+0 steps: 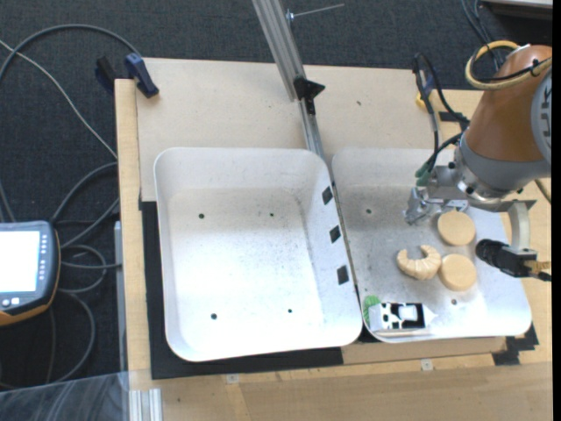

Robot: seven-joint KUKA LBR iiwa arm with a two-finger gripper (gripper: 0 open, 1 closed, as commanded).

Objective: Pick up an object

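Hovering low over the right bin [491, 323], gripper [424, 207] w/ fingers spread & nothing betw. them, just beside the upper biscuit [456, 229], near croissant [419, 262] & lower biscuit [458, 272]; pick not yet done, grasp & lift left.

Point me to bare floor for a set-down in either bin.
Left white bin: its whole floor. Right white bin: the strip by the divider, behind the green-and-black card. Crowded: its right half, with two tan round discs, the beige croissant-shaped piece and the tool.
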